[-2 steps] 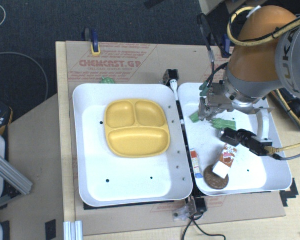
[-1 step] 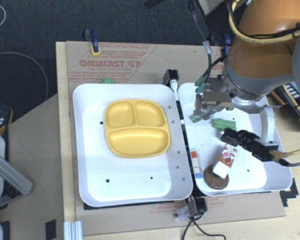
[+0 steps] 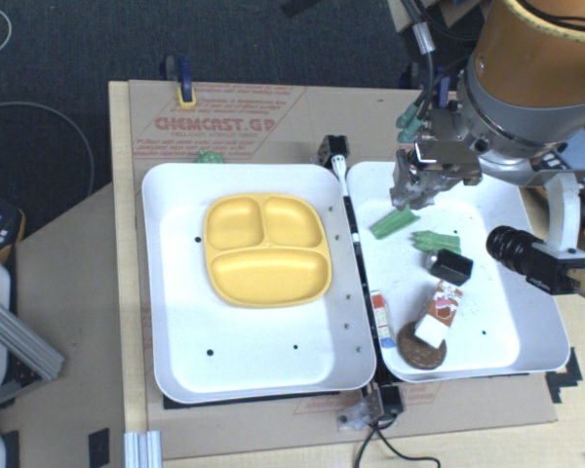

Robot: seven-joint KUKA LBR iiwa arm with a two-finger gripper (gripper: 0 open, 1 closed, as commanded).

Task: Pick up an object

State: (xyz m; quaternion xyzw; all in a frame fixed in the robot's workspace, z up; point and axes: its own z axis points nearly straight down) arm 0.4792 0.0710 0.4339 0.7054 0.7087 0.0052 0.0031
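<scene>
My gripper (image 3: 409,199) hangs over the back left part of the right bin (image 3: 512,334), just above a flat green stick (image 3: 394,223) lying on the bin floor. I cannot see anything held in it. A second green piece (image 3: 437,241) lies to the right of the stick. A small black block (image 3: 452,265) sits in front of that piece. Nearer the front, a brown and white bottle (image 3: 441,315) rests on its side, leaning onto a brown disc (image 3: 421,351).
A red and white tube (image 3: 380,320) lies along the right bin's left wall. The left bin (image 3: 175,291) holds a yellow divided plate (image 3: 266,249). A blue and yellow clamp (image 3: 184,82) stands at the board's back edge.
</scene>
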